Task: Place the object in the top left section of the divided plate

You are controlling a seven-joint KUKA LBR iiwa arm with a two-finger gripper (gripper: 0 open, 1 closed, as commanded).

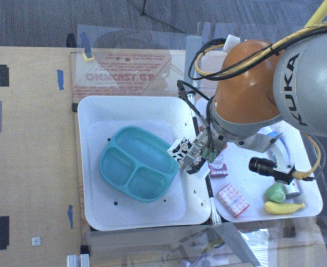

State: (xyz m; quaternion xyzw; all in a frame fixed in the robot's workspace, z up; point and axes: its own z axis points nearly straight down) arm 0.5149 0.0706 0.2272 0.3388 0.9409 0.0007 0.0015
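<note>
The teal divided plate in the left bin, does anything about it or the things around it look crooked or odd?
The teal divided plate lies rotated, not square to the left white bin; its sections hold nothing. A black-and-white patterned object sits at the gripper just off the plate's right rim, not in any section. Nothing looks spilled or damaged.

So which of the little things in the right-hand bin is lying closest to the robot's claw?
The small pink-and-white packet, just right of the gripper. The pink checkered block, green thing and banana lie farther toward the bin's lower right corner.
</note>
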